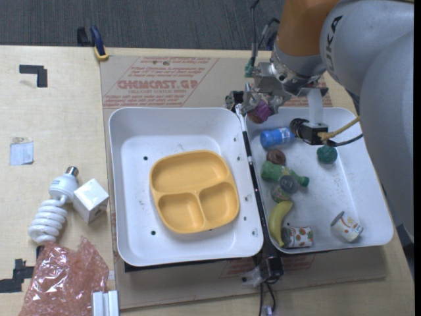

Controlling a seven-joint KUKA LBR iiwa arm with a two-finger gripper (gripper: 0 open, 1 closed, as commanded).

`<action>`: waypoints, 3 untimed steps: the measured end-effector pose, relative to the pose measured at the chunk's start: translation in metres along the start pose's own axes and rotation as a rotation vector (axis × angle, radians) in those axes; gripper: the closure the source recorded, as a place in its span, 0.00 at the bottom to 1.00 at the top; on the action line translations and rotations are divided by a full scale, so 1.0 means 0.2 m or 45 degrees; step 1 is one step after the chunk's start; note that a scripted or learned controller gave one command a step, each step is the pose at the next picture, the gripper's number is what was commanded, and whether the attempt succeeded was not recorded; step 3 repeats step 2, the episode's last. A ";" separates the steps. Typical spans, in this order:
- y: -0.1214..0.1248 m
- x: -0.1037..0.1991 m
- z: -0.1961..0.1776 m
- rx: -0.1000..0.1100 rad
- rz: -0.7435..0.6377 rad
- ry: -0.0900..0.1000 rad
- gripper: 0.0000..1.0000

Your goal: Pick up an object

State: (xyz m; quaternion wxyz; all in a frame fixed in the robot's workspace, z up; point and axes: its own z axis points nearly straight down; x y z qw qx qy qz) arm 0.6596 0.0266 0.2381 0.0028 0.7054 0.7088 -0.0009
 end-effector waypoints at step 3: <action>-0.03 0.37 -0.15 0.003 0.004 0.005 1.00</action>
